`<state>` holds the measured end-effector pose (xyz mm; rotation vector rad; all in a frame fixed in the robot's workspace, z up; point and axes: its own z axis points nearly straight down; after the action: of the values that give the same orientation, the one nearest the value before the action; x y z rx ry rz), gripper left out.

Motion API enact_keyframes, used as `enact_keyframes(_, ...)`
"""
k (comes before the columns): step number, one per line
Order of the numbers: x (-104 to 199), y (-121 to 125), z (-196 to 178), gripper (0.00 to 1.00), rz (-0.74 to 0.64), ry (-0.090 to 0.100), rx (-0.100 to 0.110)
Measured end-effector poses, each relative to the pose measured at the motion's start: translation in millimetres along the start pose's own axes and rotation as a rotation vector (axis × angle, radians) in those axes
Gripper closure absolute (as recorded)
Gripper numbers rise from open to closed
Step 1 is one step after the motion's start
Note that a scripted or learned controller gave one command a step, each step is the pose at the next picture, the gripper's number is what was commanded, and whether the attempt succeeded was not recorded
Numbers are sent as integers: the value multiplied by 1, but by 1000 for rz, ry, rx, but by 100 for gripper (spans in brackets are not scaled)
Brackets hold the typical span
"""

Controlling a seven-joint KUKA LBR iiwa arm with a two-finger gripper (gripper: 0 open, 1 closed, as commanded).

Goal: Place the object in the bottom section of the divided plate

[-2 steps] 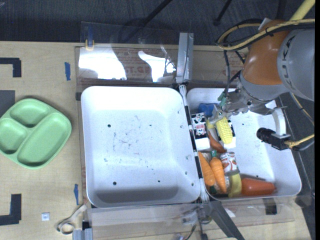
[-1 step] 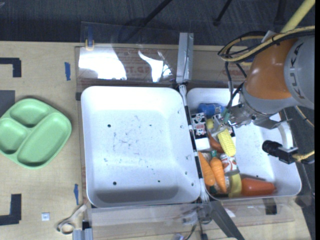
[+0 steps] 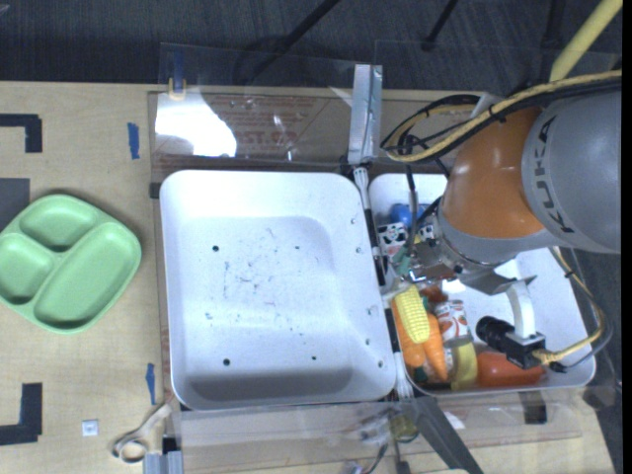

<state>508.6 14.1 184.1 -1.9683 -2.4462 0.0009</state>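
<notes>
Worktop (image 3: 79, 117) of pale wood fills the frame, carrying two shallow white bins side by side: the left bin (image 3: 267, 284) sits in the centre, its floor scuffed and dotted with small holes, and the right bin (image 3: 578, 309) lies at the right edge, crowded with toy food. Above that right bin hangs the arm (image 3: 513, 186), grey with its orange band, coming in from the right and bent down over the clutter, which suggests it is there to pick something out. Its wrist hides the jaws, roughly about (image 3: 425, 265); whether they are spread or closed, and whether anything sits between them, I cannot tell. At the far left of the frame, well apart from both bins, rests the divided plate (image 3: 67, 261), pale green with rounded corners and raised ridges splitting it into two small upper wells and one long lower well; it lies out on the open worktop, probably so the arm can reach it freely. Which item is meant as the object is not certain, but the likeliest is the corn cob (image 3: 411, 316), yellow with a ribbed surface, lying just below the wrist at the right bin's left side, beside orange and red pieces. Nothing lies in the plate's bottom section yet.
</notes>
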Motion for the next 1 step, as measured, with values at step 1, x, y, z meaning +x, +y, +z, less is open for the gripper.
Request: enact_keyframes(1,21,-22,-69,100,232,-1,-2)
